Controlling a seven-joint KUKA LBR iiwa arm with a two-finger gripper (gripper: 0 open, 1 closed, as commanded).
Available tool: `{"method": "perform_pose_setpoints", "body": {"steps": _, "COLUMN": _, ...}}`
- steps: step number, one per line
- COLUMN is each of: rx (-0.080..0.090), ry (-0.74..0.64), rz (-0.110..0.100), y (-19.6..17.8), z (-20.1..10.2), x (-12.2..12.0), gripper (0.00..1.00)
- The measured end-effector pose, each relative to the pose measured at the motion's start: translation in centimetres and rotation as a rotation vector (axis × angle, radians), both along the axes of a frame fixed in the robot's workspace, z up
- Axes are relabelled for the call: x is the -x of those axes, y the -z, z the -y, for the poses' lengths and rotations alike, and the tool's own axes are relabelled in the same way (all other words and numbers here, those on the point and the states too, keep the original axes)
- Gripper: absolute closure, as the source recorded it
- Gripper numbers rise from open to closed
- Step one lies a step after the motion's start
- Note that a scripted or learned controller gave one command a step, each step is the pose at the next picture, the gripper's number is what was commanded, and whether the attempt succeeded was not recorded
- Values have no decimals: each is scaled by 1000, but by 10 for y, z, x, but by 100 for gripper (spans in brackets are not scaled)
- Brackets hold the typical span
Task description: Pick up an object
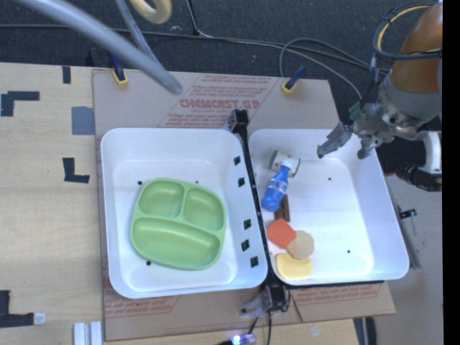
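My gripper [350,146] hangs over the back right of the right bin [359,214], open, with nothing between its two dark fingers [330,144]. Along that bin's left wall lie a blue bottle with a white cap [277,187], an orange-red block [281,232], a tan round piece [301,245] and a yellow piece [294,267]. A dark brown strip [284,208] sits under the bottle's lower end. All of these lie well to the left of and below the gripper.
A green divided plate [178,223] lies in the left bin [118,164]. A black divider with clips [248,192] runs between the bins. Cables [316,56] loop behind the right bin, and a grey bar [86,20] crosses the top left.
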State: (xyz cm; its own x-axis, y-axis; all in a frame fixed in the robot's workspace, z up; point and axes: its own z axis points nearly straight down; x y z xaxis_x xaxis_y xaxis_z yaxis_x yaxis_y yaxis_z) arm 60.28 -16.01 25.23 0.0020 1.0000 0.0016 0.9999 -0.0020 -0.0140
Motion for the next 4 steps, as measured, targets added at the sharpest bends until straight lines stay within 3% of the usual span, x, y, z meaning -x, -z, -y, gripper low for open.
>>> {"method": "perform_pose_setpoints", "body": {"steps": 1, "rx": 2, "ry": -4, "rz": 13, "y": -8, "z": -1, "x": -2, "gripper": 0}}
{"method": "perform_pose_setpoints", "body": {"steps": 4, "rx": 2, "ry": -3, "rz": 11, "y": 162, "z": -11, "x": 14, "gripper": 0}}
